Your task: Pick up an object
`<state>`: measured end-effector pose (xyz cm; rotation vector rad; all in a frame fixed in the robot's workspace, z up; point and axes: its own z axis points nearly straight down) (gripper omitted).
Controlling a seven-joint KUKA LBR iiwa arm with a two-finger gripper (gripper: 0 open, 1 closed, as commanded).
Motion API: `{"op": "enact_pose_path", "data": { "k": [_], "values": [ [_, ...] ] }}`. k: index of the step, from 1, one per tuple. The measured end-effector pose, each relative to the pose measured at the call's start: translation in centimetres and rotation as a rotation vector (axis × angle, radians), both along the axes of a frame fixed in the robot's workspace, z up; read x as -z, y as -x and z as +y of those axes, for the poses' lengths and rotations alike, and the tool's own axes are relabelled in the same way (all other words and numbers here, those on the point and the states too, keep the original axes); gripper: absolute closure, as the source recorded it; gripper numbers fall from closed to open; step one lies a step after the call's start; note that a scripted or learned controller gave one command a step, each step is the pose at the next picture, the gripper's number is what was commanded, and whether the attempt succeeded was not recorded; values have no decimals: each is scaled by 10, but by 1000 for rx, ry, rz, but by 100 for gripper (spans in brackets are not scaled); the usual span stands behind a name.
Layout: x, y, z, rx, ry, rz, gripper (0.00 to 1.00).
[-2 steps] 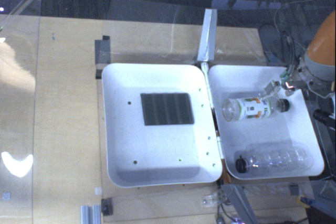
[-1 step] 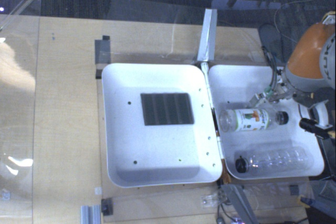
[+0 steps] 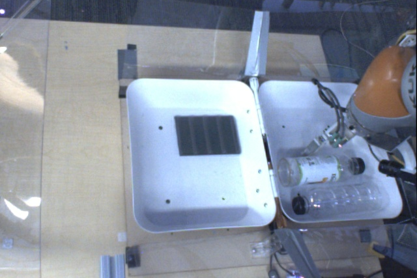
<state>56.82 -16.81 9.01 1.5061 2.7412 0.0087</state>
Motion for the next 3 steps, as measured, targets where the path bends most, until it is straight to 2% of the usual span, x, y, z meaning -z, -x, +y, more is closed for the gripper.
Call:
{"op": "enact_pose_path", "data": {
  "k": [1,2,3],
  "values": [
    [-1,25,81,1,-3,-2,0],
    [-96,46,119,-151,0,4,0],
    [-52,0,72,50,-2,8,0]
  ]
}}
